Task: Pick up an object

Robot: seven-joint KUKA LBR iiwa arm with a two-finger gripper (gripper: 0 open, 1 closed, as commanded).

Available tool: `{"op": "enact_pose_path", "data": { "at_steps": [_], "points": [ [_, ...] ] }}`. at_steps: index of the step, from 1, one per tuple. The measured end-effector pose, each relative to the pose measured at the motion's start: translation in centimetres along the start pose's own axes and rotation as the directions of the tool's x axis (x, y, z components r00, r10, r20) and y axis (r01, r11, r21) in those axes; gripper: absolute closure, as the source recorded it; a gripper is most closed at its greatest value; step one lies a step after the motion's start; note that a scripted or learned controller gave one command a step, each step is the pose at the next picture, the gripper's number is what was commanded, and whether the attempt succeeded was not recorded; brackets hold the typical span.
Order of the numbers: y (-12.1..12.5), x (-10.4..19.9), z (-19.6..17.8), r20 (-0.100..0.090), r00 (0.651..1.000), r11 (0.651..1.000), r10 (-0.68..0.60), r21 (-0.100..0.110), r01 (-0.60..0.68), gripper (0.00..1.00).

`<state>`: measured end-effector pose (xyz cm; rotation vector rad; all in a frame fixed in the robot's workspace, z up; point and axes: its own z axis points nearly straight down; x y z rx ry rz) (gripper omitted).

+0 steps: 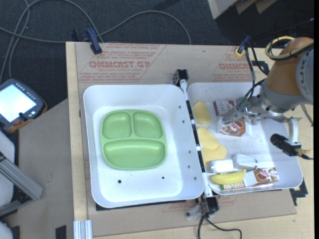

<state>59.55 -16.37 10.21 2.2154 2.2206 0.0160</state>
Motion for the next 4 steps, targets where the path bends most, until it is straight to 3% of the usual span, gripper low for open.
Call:
{"op": "enact_pose_path", "data": {
  "at_steps": [1, 2, 3, 4],
  "points": [
    [7.3, -2.7, 1.4, 0.006, 1.0, 1.0, 0.0, 0.004, 0.0, 0.0],
    [7.4, -2.7, 0.3, 0.009, 1.0, 1.0, -0.001, 0.0, 0.001, 1.0],
    [7.4, 3.0, 1.3, 0.006, 1.0, 1.0, 0.0, 0.001, 0.0, 1.0],
    [5.6, 9.5, -8.3, 0.004, 1.0, 1.0, 0.001, 0.007, -0.001, 1.0]
  ]
}}
